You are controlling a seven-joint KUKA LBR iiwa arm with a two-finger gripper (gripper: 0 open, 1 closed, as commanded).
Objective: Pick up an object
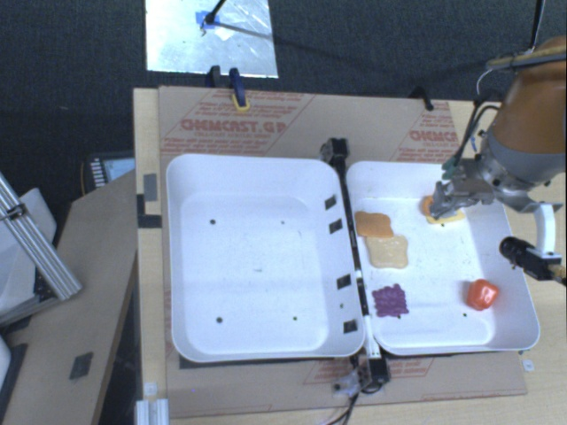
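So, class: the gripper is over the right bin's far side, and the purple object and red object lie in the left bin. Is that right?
Not quite. The camera view shows the purple object and red object in the right bin, not the left. The gripper is indeed over that bin's far side.

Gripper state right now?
Gripper: down in the right bin over a yellow-orange piece; open or closed cannot be told.

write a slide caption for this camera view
Claw lowered over a small orange-yellow piece in the right white bin, beside tan, purple and red toy items.
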